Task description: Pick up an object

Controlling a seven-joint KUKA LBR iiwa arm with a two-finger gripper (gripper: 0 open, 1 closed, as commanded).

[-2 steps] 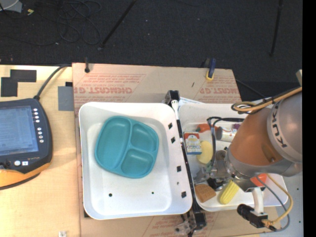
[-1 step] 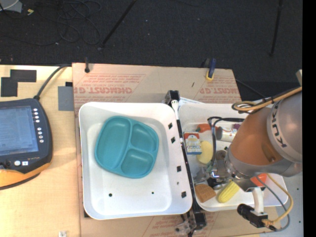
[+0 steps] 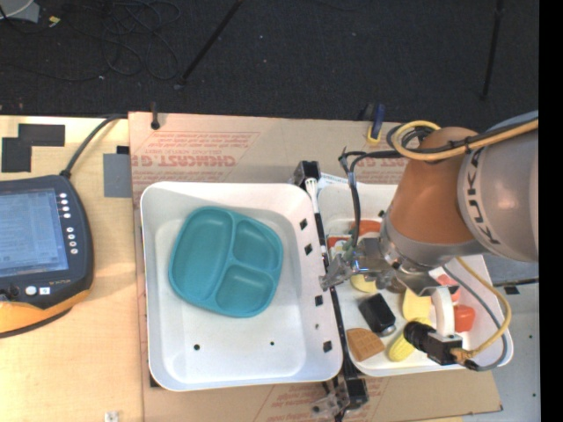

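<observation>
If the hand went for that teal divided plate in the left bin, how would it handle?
The teal divided plate looks like rigid moulded plastic, so probably stiff and light. It lies flat on the left bin floor with a low rounded rim, so fingers may slip off; likely slides when pushed.

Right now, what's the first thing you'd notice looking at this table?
The big teal divided plate jumps out, lying alone in the left white bin. Next comes the grey-and-orange robot arm, reaching from the right over the right bin, which is crowded with small colourful things.

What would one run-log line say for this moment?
arm: over right bin | gripper: near divider | left bin: teal plate | pick: unconfirmed
</observation>
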